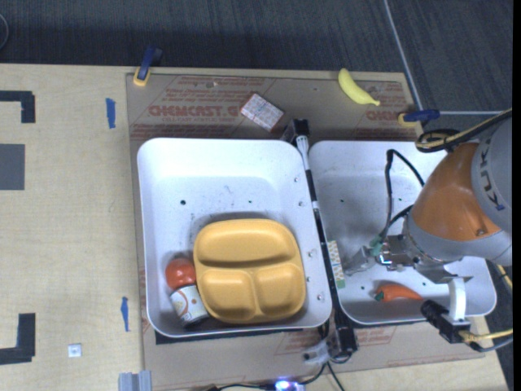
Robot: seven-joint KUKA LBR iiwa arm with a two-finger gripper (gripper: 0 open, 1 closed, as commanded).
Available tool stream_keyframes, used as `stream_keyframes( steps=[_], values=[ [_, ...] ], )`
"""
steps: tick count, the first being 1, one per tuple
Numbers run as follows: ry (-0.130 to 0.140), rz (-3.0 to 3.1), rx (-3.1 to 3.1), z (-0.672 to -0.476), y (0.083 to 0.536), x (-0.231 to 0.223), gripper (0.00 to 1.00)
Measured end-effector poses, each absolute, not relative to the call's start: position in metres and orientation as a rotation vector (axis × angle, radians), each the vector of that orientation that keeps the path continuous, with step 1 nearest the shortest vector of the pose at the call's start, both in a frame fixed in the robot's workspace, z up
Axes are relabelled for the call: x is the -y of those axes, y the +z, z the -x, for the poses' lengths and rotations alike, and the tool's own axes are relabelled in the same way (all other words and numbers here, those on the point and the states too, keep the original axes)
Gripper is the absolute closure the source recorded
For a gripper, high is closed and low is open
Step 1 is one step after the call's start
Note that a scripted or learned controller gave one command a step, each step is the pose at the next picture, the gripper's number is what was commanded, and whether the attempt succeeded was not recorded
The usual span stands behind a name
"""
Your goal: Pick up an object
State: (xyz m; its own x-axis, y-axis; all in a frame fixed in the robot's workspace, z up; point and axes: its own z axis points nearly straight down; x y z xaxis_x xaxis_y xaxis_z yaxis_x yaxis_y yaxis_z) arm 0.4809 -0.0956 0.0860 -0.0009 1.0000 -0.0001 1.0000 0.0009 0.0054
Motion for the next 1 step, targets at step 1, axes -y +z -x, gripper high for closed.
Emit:
stream_keyframes(
  steps=[1],
  values=[
    [0.004, -2.218, -2.218, -0.4810, 0.0858, 0.0923, 0.00]
  ],
)
